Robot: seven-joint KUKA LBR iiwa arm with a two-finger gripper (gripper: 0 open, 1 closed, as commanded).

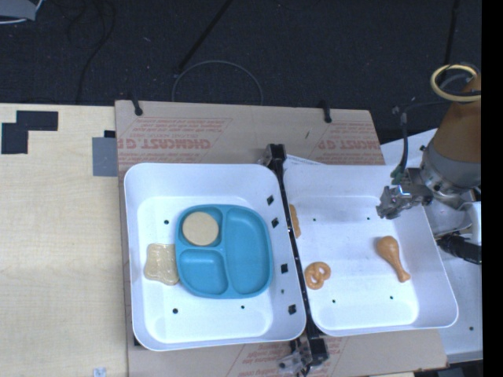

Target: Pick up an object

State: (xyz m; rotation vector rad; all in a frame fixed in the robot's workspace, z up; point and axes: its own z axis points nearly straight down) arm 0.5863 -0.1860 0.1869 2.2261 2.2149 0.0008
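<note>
Nearest in right bin (440,309): pretzel (317,275) by the divider, drumstick (392,257) further right, lying loose. My gripper (391,203) hangs just above & behind drumstick at bin's right-rear wall, not touching it; can't tell finger state. Left bin (149,320): blue tray (236,258) w/ cookie (200,228), cracker (161,263) beside
</note>
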